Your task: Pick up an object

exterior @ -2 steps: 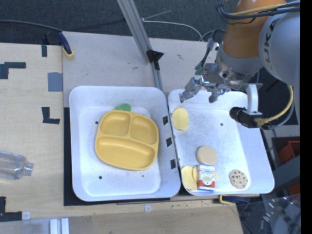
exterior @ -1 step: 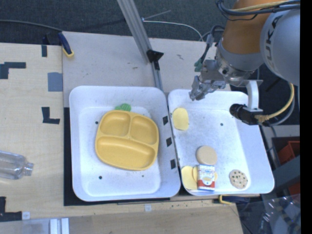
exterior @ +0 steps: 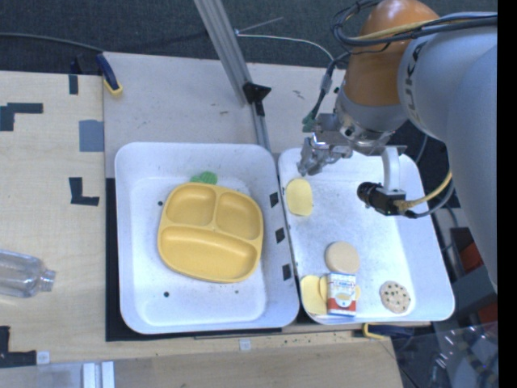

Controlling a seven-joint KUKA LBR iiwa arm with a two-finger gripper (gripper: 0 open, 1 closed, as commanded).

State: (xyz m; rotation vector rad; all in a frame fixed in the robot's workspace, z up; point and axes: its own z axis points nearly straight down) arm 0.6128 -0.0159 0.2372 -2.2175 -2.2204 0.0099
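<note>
Fingers [exterior: 309, 165] of the two-finger gripper [exterior: 313, 162] hang low at the top-left corner of the right shallow white bin [exterior: 420, 257], pointing down-left; gap btwn them is too blurred to read, so can't tell if they're apart or closed, and nothing visible caught btwn them. Grey arm w/ orange band [exterior: 388, 47] fills the upper right, cables looping over it.

Just below the fingertips, near but apart: pale yellow oval piece, lemon-ish [exterior: 300, 196], lying flat by the bin's left wall. Further down the same bin, a tan round flat disc [exterior: 342, 257]. Below that, touching or nearly so, a small white-and-orange carton w/ red top [exterior: 343, 292], and beside its left a yellow wedge-shaped block [exterior: 313, 294] in the bottom-left corner. Right of the carton, apart, a brown chocolate-chip cookie [exterior: 395, 297].

Left shallow white bin [exterior: 129, 217] holds a yellow plastic divided plate w/ three compartments [exterior: 212, 231], sitting about mid-bin, tilted a bit. Small green item [exterior: 204, 178] peeks out behind the plate's top edge, mostly hidden.

Outside the bins: clear plastic bottle [exterior: 23, 273] on its side at the far left on the wood-tone bench [exterior: 48, 160]. Silver metal rail [exterior: 222, 39] runs diagonally from top centre down toward the gap btwn the bins.
</note>
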